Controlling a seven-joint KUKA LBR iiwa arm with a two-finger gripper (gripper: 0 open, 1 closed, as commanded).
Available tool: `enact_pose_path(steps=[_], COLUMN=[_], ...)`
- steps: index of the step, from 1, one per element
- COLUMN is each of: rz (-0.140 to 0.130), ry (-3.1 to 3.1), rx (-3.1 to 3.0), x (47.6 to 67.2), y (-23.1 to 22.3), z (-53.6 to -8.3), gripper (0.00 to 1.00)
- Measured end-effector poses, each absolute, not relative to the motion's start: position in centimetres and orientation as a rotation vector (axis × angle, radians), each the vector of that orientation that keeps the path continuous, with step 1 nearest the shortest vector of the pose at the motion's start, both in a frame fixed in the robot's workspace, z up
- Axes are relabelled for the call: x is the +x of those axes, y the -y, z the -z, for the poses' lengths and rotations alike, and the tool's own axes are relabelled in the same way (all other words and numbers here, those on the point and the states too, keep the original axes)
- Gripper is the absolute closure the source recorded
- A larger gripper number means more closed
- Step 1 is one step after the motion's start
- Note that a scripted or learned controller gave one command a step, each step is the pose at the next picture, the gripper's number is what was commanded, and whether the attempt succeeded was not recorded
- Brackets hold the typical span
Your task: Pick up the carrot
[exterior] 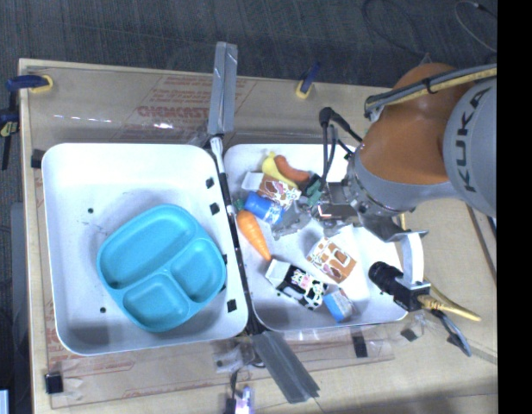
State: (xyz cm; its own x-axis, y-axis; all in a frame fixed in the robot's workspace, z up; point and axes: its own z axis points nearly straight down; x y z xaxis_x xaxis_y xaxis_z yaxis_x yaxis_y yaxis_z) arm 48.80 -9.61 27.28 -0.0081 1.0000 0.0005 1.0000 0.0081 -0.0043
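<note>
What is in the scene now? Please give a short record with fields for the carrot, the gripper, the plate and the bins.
carrot: orange carrot lying in the right bin, near its left wall, free of the gripper
gripper: gripper low over the right bin, up and to the right of the carrot; finger state cannot be told
plate: blue divided plate in the left bin
other items: small cartons and toys beside the carrot, including a black-and-white cow
task state: carrot not yet picked up
</note>
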Motion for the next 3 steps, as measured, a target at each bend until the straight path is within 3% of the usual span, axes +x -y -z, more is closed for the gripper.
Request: enact_pose_path(steps=[1, 2, 3], rz=[-0.004, -0.001, -0.012], ry=[2.614, 2.702, 2.748], rx=[-1.736, -1.606, -1.546], x=[51.3, 51.1, 56.4], y=[7.7, 11.7, 12.7], z=[-19.0, -13.2, -9.5], gripper=[0.0, 0.0, 0.0])
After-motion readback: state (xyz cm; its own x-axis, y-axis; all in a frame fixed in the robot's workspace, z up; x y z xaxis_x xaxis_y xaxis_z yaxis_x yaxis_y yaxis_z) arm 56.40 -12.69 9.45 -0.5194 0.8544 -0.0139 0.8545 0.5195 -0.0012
